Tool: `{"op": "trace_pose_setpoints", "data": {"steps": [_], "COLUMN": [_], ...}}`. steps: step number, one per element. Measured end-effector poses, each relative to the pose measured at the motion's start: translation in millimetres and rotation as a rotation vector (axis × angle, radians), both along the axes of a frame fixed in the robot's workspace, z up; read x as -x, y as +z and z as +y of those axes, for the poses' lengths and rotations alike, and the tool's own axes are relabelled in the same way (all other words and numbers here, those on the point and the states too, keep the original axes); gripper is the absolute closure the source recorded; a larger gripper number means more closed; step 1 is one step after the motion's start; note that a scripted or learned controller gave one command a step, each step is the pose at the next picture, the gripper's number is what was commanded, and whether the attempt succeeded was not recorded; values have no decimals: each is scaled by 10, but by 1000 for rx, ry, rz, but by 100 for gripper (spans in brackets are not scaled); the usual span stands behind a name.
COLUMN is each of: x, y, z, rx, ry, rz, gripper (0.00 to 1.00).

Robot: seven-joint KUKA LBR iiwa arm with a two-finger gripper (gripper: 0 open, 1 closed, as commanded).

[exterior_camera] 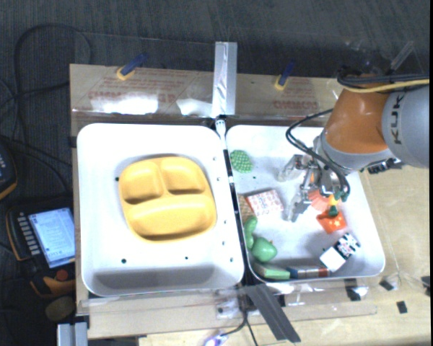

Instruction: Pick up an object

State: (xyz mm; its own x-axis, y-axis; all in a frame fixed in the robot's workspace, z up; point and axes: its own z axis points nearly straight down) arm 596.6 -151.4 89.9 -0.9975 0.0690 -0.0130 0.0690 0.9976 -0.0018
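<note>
You have the grey arm with its orange band point(355, 125) reaching in from three o'clock, hanging over the upper part of the right shallow white bin point(368, 262). The two-finger gripper point(297, 190) points down into that bin, and its metal fingers point(289, 167) stand spread apart with nothing between them. One finger sits toward eleven o'clock of the wrist, the other lower, near the bin's middle.

Look just at three o'clock of the lower finger: a small orange-and-red plastic toy point(329, 215) lies there, close to the fingertip but not pinched. At nine o'clock of the gripper, a flat packet with a red-and-white pattern point(263, 203) lies on the bin floor. At eleven o'clock of the packet, near the divider, sits a round green dotted ball point(240, 161).

Toward six o'clock in the same bin you will find a green rounded plastic piece point(260, 248) against the left wall, a long marker-like stick with a green end point(294, 271) along the bottom wall, and a black-and-white checked block point(342, 250) at the bottom right corner.

The left shallow white bin point(94, 215) holds a yellow divided plastic tray point(167, 197) with three compartments, lying flat in its middle, well apart from the gripper.
</note>
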Motion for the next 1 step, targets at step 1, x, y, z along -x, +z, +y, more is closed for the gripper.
{"op": "trace_pose_setpoints", "data": {"steps": [1], "x": [579], "y": [5], "z": [-398], "rx": [2], "ry": [45], "rz": [2], "gripper": [0]}}
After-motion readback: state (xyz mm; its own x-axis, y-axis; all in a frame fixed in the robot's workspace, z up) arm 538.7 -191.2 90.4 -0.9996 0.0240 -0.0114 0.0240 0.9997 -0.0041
